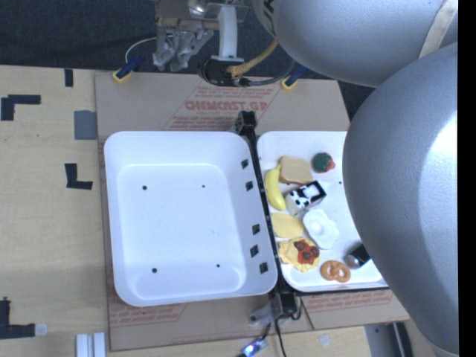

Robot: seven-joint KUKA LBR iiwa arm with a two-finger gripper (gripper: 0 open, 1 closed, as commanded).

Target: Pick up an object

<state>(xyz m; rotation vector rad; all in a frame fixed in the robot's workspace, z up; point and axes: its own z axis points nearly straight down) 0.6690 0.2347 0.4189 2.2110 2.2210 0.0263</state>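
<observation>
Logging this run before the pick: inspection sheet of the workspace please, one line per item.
Surface: bench, cardboard sheet under two white bins.
Job's things: right bin holds banana, bread, green ball, pretzel, pizza slice, other small toys.
Clutter: black tape marks on bench.
Grippers: gripper above the cardboard's far edge, away from both bins.
Cables: yellow cable near gripper; wires at front edge.
Surroundings: dark floor.
</observation>
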